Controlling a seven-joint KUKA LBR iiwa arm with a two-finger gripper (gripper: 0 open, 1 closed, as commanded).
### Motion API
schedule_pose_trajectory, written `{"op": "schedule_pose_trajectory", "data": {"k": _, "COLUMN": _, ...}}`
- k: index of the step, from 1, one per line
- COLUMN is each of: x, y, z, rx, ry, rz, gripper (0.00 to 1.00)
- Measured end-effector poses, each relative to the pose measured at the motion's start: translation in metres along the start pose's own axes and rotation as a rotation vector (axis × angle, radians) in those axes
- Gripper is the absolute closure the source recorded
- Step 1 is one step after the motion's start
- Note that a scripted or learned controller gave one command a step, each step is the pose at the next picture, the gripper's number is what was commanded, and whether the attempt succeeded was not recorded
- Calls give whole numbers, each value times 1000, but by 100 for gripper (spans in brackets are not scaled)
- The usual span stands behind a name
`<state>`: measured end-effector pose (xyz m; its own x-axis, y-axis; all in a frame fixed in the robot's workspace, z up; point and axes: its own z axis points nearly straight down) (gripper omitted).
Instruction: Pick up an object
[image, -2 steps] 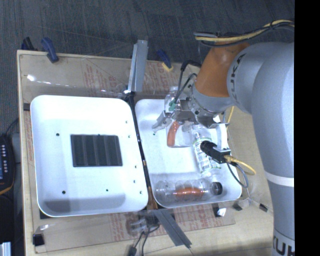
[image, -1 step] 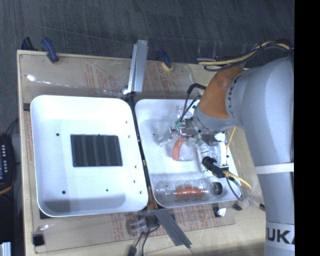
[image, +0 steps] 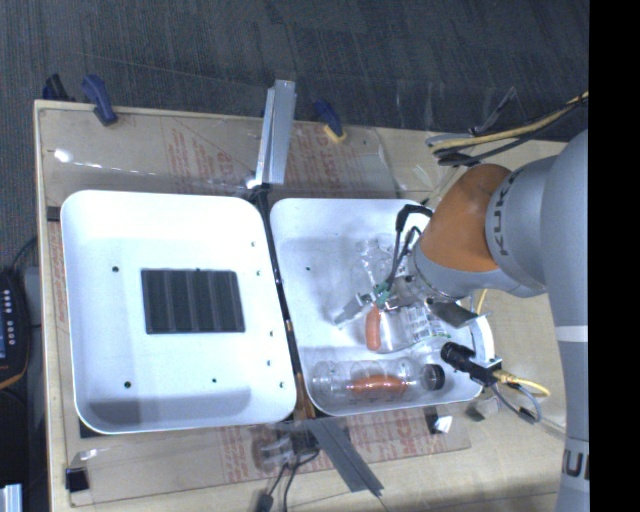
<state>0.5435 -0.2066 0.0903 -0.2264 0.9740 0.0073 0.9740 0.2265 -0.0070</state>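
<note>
Over the right-hand bin, the grey arm with its orange band reaches in from the right edge of the bench, its wrist lowered above a clutter of small items. The gripper hangs among clear plastic pieces near the middle of that bin; whether it is released or clenched cannot be told from this angle, because the wrist and the glinting plastic hide its tips.

Just below the gripper lies a small orange object, standing roughly upright in the picture and touching or nearly touching the clear plastic around it. Nearer the camera, along the bin's front wall, a clear bottle lies on its side with something orange inside it and a dark cap at its right end. A crumpled clear wrapper sits toward the far side of the same bin.

To the left, the second white bin holds a dark ribbed rectangle at its centre. A metal bar rises at the far side between the two bins, and blue clamps grip the far edge of the bench. Yellow and black cables trail behind the arm at far right.
</note>
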Motion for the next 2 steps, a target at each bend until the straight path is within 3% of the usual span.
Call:
{"op": "schedule_pose_trajectory", "data": {"k": 1, "x": 1, "y": 0, "z": -9, "rx": 2, "ry": 1, "rz": -6, "gripper": 100}}
{"op": "schedule_pose_trajectory", "data": {"k": 2, "x": 38, "y": 22, "z": -114, "rx": -4, "ry": -6, "rz": -26, "gripper": 100}}
